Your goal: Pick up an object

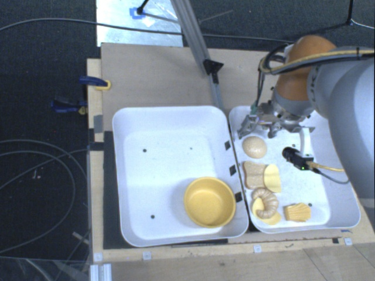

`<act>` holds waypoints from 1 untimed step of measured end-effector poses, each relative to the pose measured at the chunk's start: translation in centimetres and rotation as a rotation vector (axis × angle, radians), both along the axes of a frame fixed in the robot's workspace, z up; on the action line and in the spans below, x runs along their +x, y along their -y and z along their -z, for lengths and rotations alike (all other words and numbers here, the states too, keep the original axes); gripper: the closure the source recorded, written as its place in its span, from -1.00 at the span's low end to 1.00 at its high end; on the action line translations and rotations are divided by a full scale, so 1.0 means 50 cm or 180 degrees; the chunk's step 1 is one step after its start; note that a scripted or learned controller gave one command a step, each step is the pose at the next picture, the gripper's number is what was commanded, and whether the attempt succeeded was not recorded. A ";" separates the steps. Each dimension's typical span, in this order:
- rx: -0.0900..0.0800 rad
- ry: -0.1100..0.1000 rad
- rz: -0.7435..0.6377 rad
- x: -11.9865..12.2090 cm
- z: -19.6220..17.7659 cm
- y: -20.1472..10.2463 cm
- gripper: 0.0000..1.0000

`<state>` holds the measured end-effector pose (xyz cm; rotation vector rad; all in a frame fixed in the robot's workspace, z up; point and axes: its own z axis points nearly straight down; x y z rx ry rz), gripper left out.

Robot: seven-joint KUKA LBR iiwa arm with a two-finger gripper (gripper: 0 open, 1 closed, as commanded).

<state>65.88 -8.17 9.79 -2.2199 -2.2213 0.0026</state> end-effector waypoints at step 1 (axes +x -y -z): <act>-0.0001 0.0020 0.0002 0.004 -0.028 0.000 1.00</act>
